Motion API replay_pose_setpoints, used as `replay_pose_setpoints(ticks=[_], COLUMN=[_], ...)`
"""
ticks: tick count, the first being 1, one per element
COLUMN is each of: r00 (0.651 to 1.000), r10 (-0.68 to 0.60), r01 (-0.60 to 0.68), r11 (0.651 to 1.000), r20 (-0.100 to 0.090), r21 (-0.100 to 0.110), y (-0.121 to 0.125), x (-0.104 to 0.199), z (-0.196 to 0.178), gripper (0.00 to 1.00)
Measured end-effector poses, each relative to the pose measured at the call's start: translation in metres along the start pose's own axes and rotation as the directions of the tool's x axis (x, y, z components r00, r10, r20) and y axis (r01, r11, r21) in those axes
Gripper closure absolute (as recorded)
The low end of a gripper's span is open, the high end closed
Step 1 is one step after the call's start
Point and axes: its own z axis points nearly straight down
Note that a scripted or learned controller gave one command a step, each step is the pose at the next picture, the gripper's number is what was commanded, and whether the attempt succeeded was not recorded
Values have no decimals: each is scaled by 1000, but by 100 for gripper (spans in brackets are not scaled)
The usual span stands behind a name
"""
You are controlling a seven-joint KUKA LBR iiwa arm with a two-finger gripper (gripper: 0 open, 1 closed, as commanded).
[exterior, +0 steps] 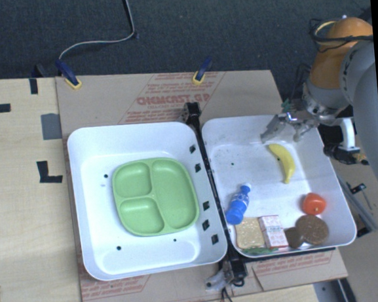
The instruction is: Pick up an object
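In the right bin (240,133) lie a yellow banana (283,160), a small blue bottle (238,205), an orange-red ball (314,203), a brown round piece (312,230), and two flat snack packs (261,233) near the front wall. My gripper (284,127) hovers over the bin's far right part, just above the banana's upper end. Its two fingers are spread apart with nothing between them. The grey arm with its orange band (344,31) comes in from the upper right.
The left bin (90,149) holds a green divided plate (156,195). Both bins sit on a cardboard sheet (164,96) held by yellow-blue clamps at the back. A black cable (124,14) runs behind the bench.
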Motion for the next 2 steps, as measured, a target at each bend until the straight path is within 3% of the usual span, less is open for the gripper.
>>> replay_pose_setpoints(ticks=[1,2], r00=[1000,1000], r10=[-1,-1], r01=[1,1], r11=[1000,1000], r20=[1,3], r21=[-4,-9], y=[-30,-29], x=[29,29], z=[33,22], gripper=[0,100])
